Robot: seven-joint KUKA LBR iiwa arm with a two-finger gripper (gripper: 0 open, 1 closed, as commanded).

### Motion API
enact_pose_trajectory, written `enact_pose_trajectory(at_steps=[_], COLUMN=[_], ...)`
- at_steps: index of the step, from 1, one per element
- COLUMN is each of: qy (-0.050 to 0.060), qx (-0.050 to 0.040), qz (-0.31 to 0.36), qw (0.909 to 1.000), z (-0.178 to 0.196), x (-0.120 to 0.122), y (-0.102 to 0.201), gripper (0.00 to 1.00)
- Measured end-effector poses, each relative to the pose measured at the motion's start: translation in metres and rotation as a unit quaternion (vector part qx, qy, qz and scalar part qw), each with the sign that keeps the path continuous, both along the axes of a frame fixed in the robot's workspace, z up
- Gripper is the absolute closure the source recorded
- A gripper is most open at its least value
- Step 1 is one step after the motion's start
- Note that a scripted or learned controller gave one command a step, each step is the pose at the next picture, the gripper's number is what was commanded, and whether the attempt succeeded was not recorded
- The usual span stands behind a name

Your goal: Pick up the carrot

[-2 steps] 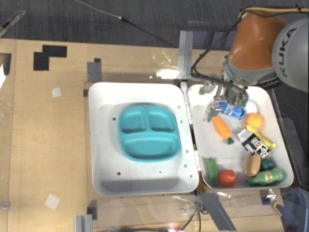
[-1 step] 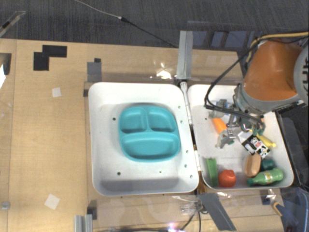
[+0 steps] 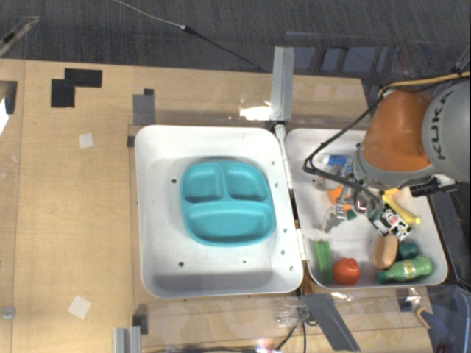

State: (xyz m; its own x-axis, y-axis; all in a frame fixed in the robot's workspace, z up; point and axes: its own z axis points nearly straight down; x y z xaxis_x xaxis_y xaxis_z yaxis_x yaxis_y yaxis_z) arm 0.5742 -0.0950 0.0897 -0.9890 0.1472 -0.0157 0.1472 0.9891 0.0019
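Two white bins are borne by the desk [image 3: 66,219]; only the right-hand bin [image 3: 298,149] matters here. A small orange piece, taken to be the carrot [image 3: 335,193], is seen up-frame of the red tomato [image 3: 346,271], well apart from it. Only part of it is shown. The rest is covered by the end effector [image 3: 340,213], which hangs btw. carrot and tomato, just beside the carrot. Whether the end effector is spread or pressed together can't be told from this angle, and nothing is seen gripped.

Step in hand, as judged: alignment over the carrot before the grasp. To be done well, the end effector should be shifted a little away from the tomato, so it's centred on the orange piece, not on its edge. The carrot's long axis can't be read, so wrist rotation should be checked before descent. A blue item [image 3: 338,160], farther from the tomato than the carrot, lies near and should be kept out of the closing path. The green block [image 3: 322,256], just beside the tomato, is judged no obstacle. Descent should be slow, w/ closure made only near the bin floor.
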Motion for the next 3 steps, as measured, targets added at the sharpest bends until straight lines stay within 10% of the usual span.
enact_pose_trajectory(at_steps=[1, 2, 3], qy=[-0.005, 0.0, 0.004], qx=[-0.0002, -0.0005, 0.0014], qz=[0.003, 0.088, -0.088], qw=[1.0, 0.9961, 0.9961], z=[0.013, 0.099, 0.096], x=[0.003, -0.008, -0.022], y=[0.001, 0.064, 0.054], gripper=[1.0, 1.0, 1.0])
